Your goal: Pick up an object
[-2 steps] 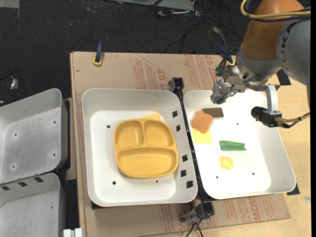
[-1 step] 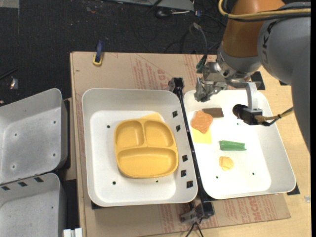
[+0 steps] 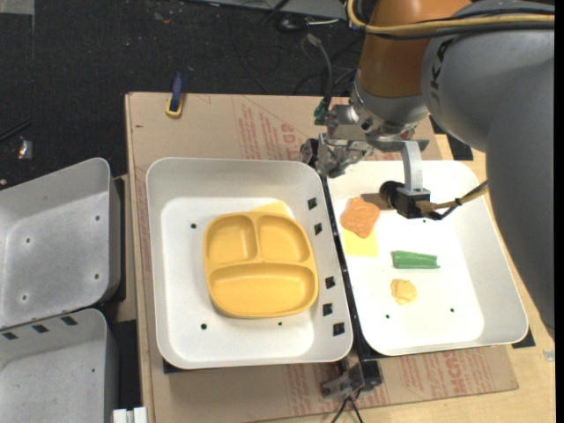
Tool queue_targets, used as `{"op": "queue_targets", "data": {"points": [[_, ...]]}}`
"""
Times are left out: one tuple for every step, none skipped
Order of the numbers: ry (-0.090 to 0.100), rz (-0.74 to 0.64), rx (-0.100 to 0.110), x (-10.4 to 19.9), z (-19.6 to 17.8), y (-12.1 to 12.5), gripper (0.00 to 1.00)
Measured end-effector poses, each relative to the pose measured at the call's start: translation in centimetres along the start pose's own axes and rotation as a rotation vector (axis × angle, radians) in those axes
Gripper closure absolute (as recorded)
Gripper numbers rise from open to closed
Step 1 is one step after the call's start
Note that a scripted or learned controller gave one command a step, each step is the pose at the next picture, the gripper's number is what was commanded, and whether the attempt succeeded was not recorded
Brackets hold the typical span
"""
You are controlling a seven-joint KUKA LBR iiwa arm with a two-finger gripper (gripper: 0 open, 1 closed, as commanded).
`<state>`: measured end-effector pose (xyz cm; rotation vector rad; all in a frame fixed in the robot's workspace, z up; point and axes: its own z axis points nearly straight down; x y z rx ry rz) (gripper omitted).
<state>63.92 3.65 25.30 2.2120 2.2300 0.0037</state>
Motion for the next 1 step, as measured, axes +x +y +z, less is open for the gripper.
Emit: {"op": "queue_targets", "data": {"points": [[0.0, 0.001, 0.004, 4.69, 1.92, 0.18, 1.0]]}}
